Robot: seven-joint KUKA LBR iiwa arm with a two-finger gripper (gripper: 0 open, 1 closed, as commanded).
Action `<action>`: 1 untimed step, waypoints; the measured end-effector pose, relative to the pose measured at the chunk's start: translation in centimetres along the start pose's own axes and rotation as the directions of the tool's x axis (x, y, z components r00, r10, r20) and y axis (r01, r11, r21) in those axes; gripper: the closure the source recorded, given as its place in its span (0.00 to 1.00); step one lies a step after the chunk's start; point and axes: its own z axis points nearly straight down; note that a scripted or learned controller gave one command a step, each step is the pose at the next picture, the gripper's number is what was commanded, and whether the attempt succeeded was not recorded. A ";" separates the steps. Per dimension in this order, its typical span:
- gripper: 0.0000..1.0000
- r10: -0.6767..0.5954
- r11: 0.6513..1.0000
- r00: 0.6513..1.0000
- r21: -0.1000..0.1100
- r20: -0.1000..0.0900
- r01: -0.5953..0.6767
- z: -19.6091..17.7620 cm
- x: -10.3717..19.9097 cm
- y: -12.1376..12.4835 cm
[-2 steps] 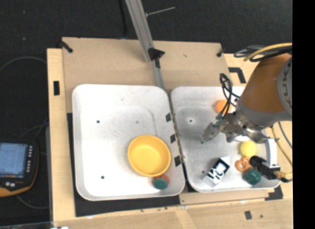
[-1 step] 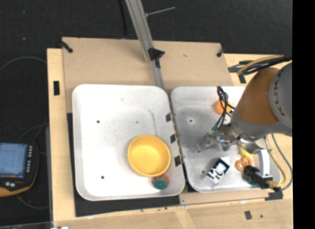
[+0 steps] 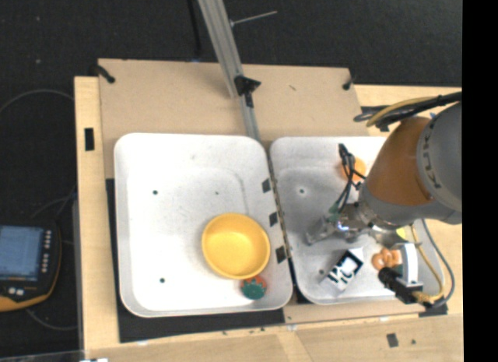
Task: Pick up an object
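Note:
The right bin (image 3: 303, 173) holds a black-and-white box (image 3: 342, 269) near its front edge. A small orange object (image 3: 354, 169) lies at the back, partly hidden by the arm. An orange figure (image 3: 382, 259) sits by the right wall. My gripper (image 3: 320, 232) reaches in from the right and hangs low over the middle of the right bin. It is just behind and left of the black-and-white box. Nothing visible is held in it. The left bin (image 3: 156, 197) holds a yellow bowl (image 3: 236, 245) and a small green and red object (image 3: 254, 287).
The grey and orange arm (image 3: 405, 173) covers the right side of the right bin. A metal pole (image 3: 226, 41) slants up from the back edge between the bins. Cables (image 3: 397, 110) run at the right. A handheld screen (image 3: 27, 263) lies off the bench at left.

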 end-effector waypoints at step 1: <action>1.00 0.005 1.000 1.000 -0.005 0.000 -0.005 -1.2 -0.1 0.1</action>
